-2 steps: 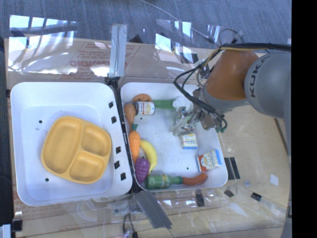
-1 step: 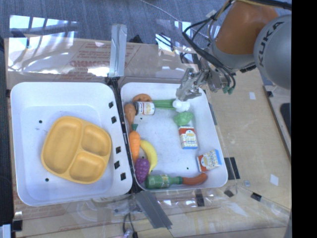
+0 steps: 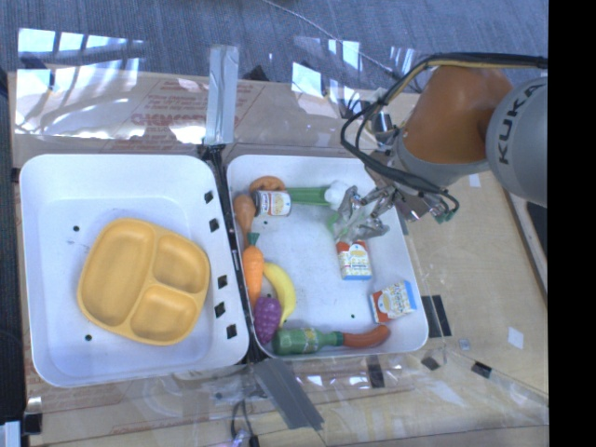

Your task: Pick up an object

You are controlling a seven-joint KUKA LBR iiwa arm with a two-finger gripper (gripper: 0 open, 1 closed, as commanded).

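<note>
The right bin (image 3: 402, 250) holds several toy foods. My gripper (image 3: 358, 218) hangs over its upper right part, just above a small white bottle with a red cap (image 3: 355, 262). A green bottle with a white cap (image 3: 307, 196) lies to the gripper's left, its cap close to the gripper. A small labelled jar (image 3: 273, 203) sits beside that bottle. Along the bin's left wall lie a carrot (image 3: 252, 270), a banana (image 3: 282, 291) and purple grapes (image 3: 267, 317). I see nothing held in the gripper.
A second green bottle (image 3: 304, 341) and a red sausage (image 3: 366, 337) lie along the right bin's front wall, with a small carton (image 3: 393, 301) at the front right. The left bin (image 3: 56, 184) holds a yellow divided plate (image 3: 142, 280). Black cables loop above the wrist.
</note>
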